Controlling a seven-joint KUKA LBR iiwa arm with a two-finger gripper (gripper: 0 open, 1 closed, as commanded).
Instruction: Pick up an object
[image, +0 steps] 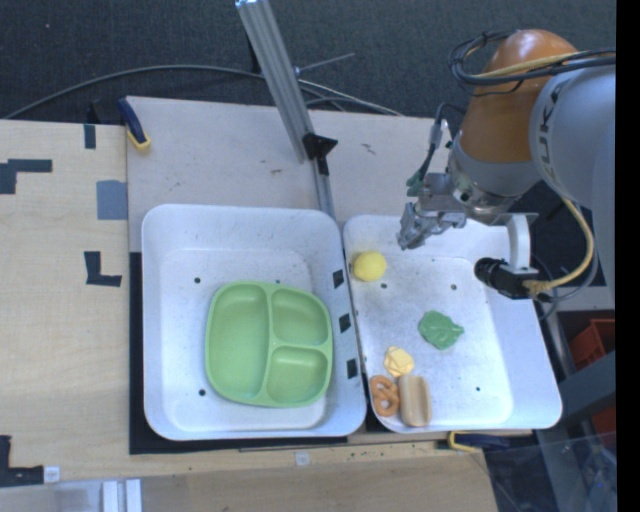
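Hovering over the far end of the right bin (520, 385), the gripper (412, 238) is judged still approaching, its finger state impossible to tell, with the yellow ball (369, 266) lying just beside it, seemingly needing a short descent.

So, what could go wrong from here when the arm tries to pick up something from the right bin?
1. The yellow ball is the item closest to the gripper but lies close to the bin's left wall; being round, it may roll away on contact.
2. The pretzel, the bread roll and the small yellow piece are crowded together, so a grasp there may catch two things or push them apart.
3. The green leaf looks flat and may slip out.
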